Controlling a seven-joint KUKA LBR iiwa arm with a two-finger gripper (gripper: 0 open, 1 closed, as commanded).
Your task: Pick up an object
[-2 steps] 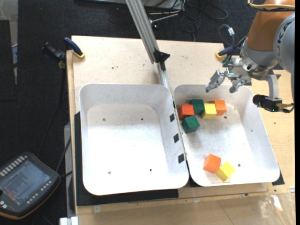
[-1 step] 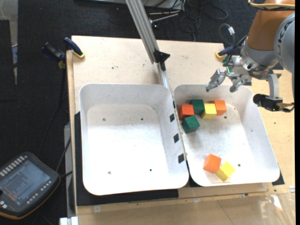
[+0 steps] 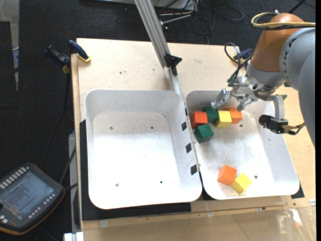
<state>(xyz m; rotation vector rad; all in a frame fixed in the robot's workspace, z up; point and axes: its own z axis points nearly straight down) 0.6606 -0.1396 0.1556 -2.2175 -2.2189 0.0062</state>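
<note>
White right bin [image 3: 271, 172] holds the blocks; gripper [image 3: 231, 100], jaws spread, grasping nothing, hovers over the cluster w/ yellow block [image 3: 224, 117] just below. Approach step, I'd say; next needs a straight descent, then close.

a pale wooden counter [image 3: 125, 59] is sitting on dark carpet floor [image 3: 40, 24], with black cables [image 3: 210, 14] trailing behind it.

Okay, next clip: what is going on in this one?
The arm's gripper hangs over a cluster of blocks at the back of the right bin, just above the yellow block. Its fingers are spread and hold nothing. An orange block and another yellow one lie near the front.
</note>
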